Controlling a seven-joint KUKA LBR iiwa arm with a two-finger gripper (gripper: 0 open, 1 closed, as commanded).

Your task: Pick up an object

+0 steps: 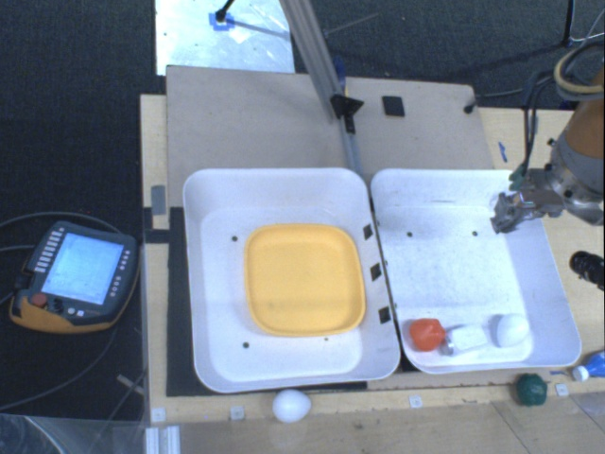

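Nothing is held yet: the gripper [504,214], its finger state unclear, is poised above the right bin [454,253], well apart from the red ball [424,334].

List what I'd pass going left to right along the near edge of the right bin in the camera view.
Orange-red object → small white-and-grey piece → white ball. Past the bin's corner, on the bench, sits a dark green ball. The tool hovers farther back, over the bin's far right side.
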